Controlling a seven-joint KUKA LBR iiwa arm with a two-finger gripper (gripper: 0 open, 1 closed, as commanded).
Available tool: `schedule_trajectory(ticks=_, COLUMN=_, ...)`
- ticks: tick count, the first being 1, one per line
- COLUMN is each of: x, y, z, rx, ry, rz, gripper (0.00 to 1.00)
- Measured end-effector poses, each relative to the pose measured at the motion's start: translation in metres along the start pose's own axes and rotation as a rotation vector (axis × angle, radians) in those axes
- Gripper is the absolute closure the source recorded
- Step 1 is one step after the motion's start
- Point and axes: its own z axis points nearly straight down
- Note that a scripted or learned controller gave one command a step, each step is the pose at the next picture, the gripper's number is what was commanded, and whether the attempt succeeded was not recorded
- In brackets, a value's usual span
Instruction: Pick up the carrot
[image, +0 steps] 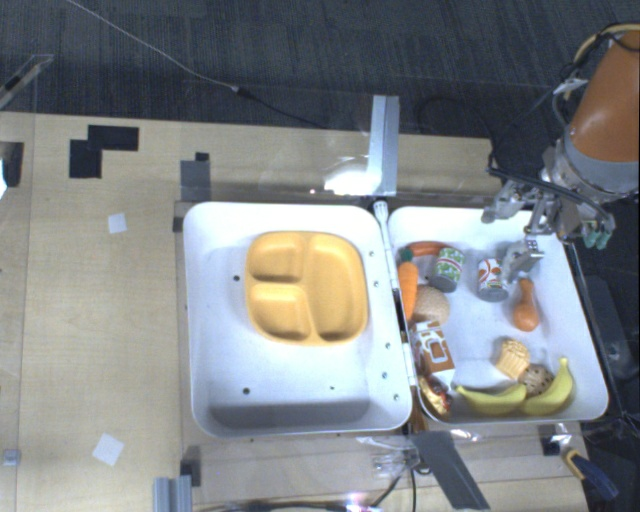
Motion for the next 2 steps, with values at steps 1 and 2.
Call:
schedule_trajectory(ticks=1, x=0.009, y=-0.004, z=0.151, rx=0.003, ry=-0.028, rz=0.170, gripper=0.00)
schedule_trajectory(ticks=2, x=0.099, y=0.021, z=0.163, rx=0.004, ry=-0.007, rz=0.352, gripper=0.00)
